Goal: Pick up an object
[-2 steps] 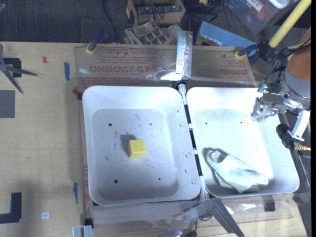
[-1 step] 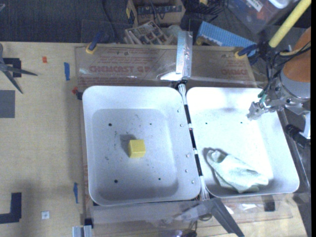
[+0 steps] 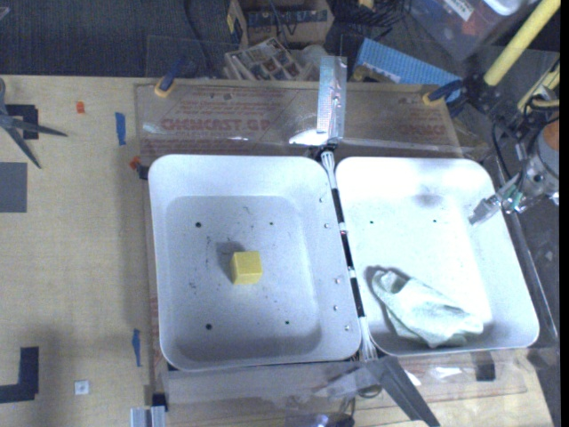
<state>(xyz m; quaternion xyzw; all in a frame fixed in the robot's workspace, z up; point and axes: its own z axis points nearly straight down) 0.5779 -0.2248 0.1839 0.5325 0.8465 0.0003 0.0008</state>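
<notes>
Faint reddish lettering runs across the clear panel [image 3: 233, 121] behind the two white bins, too blurred to read, and no other writing is legible.

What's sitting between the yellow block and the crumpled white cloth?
In the camera view, the yellow block lies in the left bin and the white cloth in the right bin; between them are bare bin floor and the bins' adjoining rims.
</notes>
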